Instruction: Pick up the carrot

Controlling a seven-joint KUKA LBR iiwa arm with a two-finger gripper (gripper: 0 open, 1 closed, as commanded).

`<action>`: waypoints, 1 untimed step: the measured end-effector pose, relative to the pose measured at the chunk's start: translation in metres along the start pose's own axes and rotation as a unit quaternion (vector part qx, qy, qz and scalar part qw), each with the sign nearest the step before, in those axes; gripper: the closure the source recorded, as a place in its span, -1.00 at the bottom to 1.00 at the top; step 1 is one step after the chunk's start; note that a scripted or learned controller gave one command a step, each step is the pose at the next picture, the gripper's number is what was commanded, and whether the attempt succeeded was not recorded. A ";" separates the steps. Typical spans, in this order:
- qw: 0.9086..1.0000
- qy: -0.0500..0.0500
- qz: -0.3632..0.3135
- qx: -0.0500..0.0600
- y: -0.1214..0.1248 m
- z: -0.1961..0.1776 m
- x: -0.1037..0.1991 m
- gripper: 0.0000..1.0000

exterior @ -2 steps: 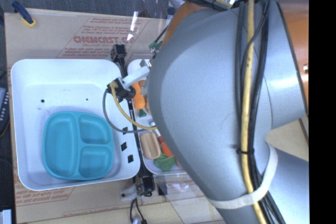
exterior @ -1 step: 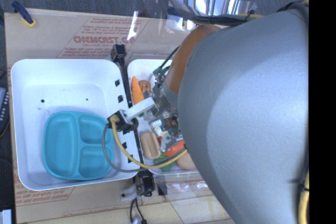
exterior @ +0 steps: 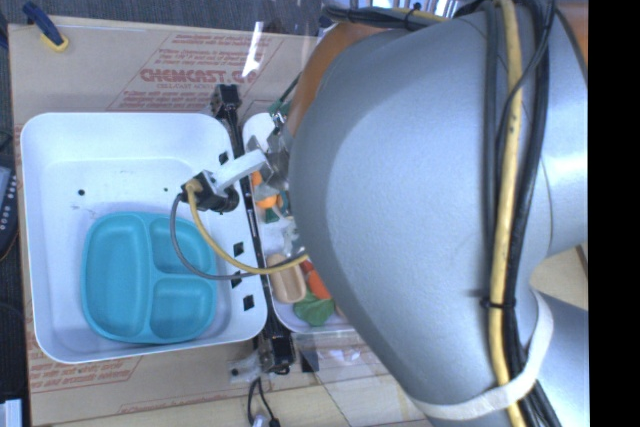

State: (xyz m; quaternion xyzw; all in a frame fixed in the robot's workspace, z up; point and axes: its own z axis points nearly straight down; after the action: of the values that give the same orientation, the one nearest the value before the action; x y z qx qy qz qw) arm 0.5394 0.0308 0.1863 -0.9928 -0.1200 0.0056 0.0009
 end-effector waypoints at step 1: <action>1.000 0.003 0.007 0.000 0.076 -0.015 0.046 -1.00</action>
State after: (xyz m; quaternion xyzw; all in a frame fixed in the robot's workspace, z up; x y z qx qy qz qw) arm 0.6022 -0.0317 0.2007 -0.9936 -0.1128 0.0031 0.0008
